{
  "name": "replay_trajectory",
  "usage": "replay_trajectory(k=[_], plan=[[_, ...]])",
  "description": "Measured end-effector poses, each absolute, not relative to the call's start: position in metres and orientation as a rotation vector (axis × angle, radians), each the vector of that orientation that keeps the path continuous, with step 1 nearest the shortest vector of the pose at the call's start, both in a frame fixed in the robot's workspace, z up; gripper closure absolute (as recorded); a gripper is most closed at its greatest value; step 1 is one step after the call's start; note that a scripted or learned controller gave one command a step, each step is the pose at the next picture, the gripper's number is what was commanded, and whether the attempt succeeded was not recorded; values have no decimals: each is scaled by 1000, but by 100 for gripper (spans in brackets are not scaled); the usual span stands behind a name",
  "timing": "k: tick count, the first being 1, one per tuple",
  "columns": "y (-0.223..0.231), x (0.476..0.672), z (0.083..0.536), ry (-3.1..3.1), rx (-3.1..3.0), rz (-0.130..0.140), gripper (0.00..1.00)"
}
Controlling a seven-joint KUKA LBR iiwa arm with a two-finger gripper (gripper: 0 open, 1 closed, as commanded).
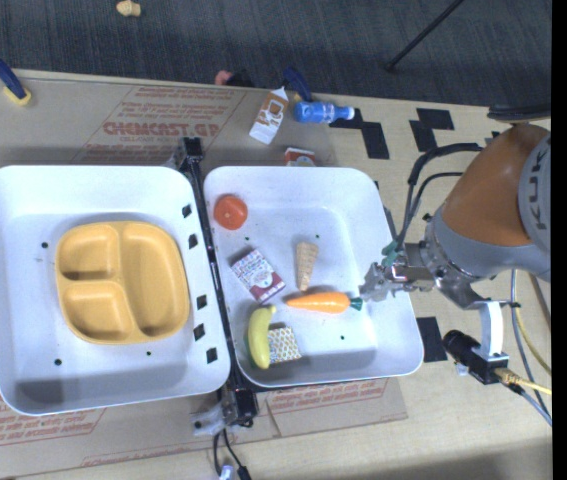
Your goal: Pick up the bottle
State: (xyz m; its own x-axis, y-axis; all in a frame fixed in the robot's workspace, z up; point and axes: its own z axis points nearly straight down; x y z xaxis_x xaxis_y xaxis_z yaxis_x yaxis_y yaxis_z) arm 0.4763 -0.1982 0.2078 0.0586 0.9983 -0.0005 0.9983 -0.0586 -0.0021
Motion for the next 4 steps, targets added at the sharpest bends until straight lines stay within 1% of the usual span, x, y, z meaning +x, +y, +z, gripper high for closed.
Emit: replay_trajectory(k=[1,2,4], plan=[[-202,476,205,-2367,-2058,2,100],[-211,476,217,-2149,-2289,4,100],[-211,476,192,-2517,-1872,1,100]])
